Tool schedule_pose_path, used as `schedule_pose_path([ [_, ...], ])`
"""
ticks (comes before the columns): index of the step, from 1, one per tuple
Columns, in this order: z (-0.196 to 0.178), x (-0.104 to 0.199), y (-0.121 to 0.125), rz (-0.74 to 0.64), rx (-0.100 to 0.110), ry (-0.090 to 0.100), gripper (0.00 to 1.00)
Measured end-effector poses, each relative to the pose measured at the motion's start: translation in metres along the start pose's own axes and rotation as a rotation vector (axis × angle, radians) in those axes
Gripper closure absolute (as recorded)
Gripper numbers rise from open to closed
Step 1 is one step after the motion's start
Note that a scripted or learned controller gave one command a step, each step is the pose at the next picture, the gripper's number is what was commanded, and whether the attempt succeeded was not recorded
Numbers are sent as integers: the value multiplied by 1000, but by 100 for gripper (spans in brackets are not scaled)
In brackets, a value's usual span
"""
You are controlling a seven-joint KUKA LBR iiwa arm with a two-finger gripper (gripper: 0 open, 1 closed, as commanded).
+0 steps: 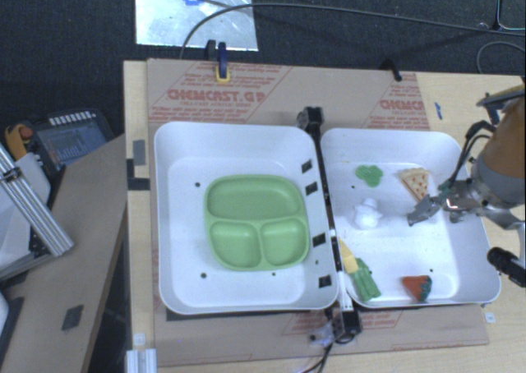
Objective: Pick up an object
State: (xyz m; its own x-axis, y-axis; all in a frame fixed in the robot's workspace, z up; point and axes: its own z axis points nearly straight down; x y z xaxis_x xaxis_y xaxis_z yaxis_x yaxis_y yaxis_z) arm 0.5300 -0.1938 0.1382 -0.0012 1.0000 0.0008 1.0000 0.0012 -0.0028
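White bins sit side by side on the tabletop; the left bin (177, 199) carries a green divided plate (253, 221), the right bin (460, 158) several small objects. Your end effector (421, 214) hangs low over the right bin, nothing visibly between its fingers; you cannot tell their spread. Nearest lie a white lump (366, 215) and a wedge-shaped piece (416, 181). No pick is made yet: closing and lifting remain.

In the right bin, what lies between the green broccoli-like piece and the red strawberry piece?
In the camera view, between the green piece and the red piece lies bare bin floor; a white lump sits just left.
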Motion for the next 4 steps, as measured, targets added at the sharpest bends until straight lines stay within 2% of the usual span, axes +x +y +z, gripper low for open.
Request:
schedule_pose_path([
  [1, 52, 0, 0, 0, 0, 0, 0],
  [2, 39, 0, 1, -2, -6, -2, 100],
  [3, -7, -5, 8, -3, -9, -3, 100],
  [4, -71, -11, 12, -3, -11, -4, 100],
])
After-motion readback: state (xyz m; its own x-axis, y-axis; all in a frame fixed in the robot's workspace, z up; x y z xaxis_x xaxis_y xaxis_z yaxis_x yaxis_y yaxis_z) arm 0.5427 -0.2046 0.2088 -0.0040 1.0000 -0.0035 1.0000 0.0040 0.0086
